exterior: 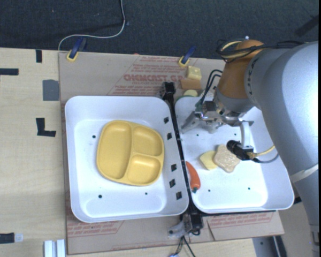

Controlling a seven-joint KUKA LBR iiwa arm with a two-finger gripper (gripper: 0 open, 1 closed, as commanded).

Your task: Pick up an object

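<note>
In the right bin (257, 197), a tan, rough-surfaced cracker-like piece (226, 158) lies on the white floor, touching a pale yellow wedge (207, 160) on its left side. Both sit just below the gripper (209, 116) in the view, near it but not between its fingers. Whether the gripper is spread or closed cannot be made out, since the metal parts at the wrist run together at this angle; nothing can be seen held in it.

Farther down and to the left of the gripper, an orange carrot-shaped piece (193, 176) lies against the right bin's left wall, apart from the cracker and wedge. A black fitting (241, 149) with a yellowish cable sits just right of the cracker, below the gripper and to its right.

The arm (289, 100) rises from the gripper toward the right, its orange band (236, 79) directly above the gripper and the broad grey body beyond that.

Up and to the left of the gripper, outside the bins, a small yellow block (192, 74) stands on a tan block (190, 83), with a pale green rounded piece (190, 93) just below them at the bin's rim.

Well to the left of the gripper, the left bin (80, 197) holds a yellow divided plate (130, 152) with three compartments. Both bins rest on a cardboard sheet (123, 74) printed in red.
</note>
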